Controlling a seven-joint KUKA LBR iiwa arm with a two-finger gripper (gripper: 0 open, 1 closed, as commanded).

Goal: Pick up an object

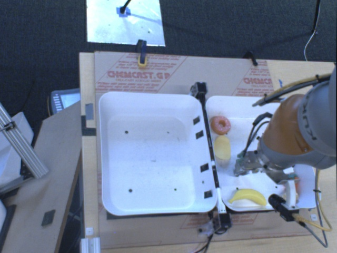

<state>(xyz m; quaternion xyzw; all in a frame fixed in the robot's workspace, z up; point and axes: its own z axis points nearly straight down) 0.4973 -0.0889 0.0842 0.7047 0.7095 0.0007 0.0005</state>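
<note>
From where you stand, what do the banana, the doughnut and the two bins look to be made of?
The banana looks like moulded plastic: even yellow, smooth, faint sheen. The doughnut seems plastic or rubber too, with a glossy reddish-pink top, though it is too small to be sure. The bins look like thin formed white plastic, matte, with rounded corners.

From my seat the left bin (152,152) gives open floor to pass over, while the right bin (239,107) is crowded: doughnut (220,124), lemon (222,147) and banana (248,196) along its left side, the arm (295,130) over the rest.
</note>
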